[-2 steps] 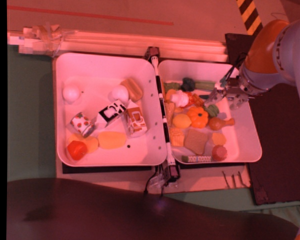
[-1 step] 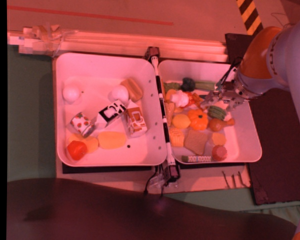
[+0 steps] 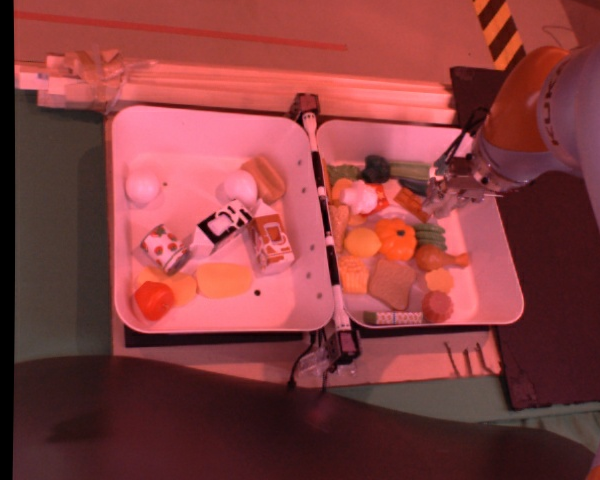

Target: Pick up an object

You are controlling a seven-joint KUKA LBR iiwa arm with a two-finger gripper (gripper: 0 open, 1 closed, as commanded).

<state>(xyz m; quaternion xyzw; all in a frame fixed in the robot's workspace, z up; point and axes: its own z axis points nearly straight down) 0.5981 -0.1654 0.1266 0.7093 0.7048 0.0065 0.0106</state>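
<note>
- Bread slice [image 3: 391,282] sits nearest me in the right bin [image 3: 502,298], with a corn piece [image 3: 353,275] to its left and a small round brownish item [image 3: 438,306] just right of it
- Beyond these I see an orange pumpkin [image 3: 396,238], a yellow lemon [image 3: 362,242] touching it, and a drumstick [image 3: 441,258]
- In the left bin [image 3: 125,308] I see a red tomato [image 3: 154,299], a yellow oval piece [image 3: 224,280], small cartons [image 3: 271,244] and two white balls [image 3: 142,187]
- Farther back, the gripper [image 3: 442,200] hangs over the right bin's far right part, just above the toys; I cannot tell how its tool end stands, and I see nothing held
- Arm [image 3: 550,118] enters from the right
</note>
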